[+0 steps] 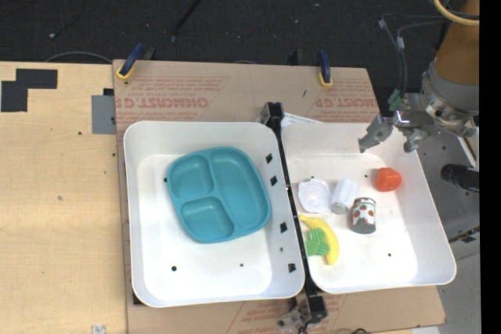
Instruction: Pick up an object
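Two grey fingers of the gripper (394, 134) hang spread wide apart over the far right part of the right bin (438, 246), with nothing between them. One finger points down toward the left, the other sits closer to the arm's wrist. The arm itself comes in from the right, its orange band high at the edge of the scene.

Nearest the fingers is a small orange object (387, 179), rounded, lying just below the gripper and toward the front of the bin. It has no clear long axis, so a straight descent with a small shift forward looks like the shortest route to a grasp.

Farther on, toward the bin's middle, sits a cluster: a patterned can (363, 215) standing upright, a small white cylinder (344, 195) tilted beside it, a white lid-like piece (314, 196) touching that, and a yellow banana with green leaves (321, 239) at the front, its length running roughly front to back.

Across the divider, the left bin (149, 246) carries a teal divided plate (218, 193), well apart from the gripper.
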